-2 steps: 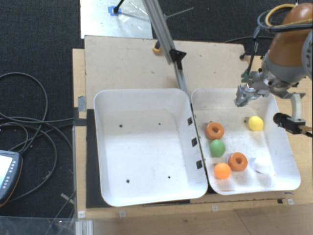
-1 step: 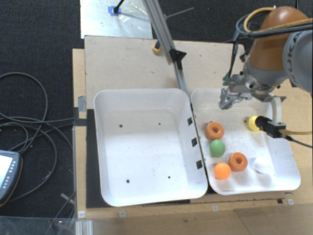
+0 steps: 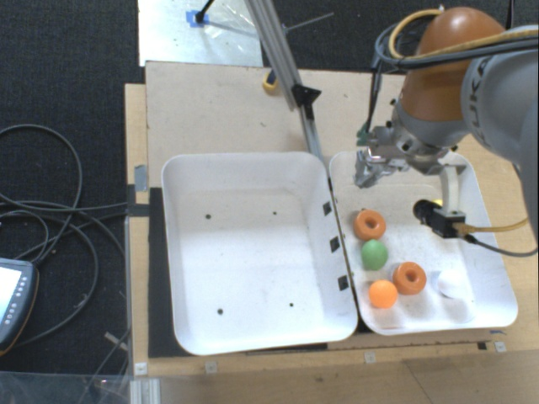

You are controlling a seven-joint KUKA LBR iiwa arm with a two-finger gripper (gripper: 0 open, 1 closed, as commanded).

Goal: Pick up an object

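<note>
The right bin (image 3: 484, 225) holds an orange ring (image 3: 370, 224), a green ball (image 3: 374, 254), a second orange ring (image 3: 410, 277) and an orange ball (image 3: 382, 294), clustered near its left and front. A pale white object (image 3: 455, 286) lies near the front right. My gripper (image 3: 369, 169) hangs over the bin's back left part, above and behind the first orange ring. Nothing shows between its fingers.
The left bin (image 3: 181, 183) sits beside the right one. A black connector with a yellow cable (image 3: 440, 218) hangs over the right bin. A slanted metal pole (image 3: 278, 45) crosses the back. Loose cables (image 3: 50, 217) lie on the floor at left.
</note>
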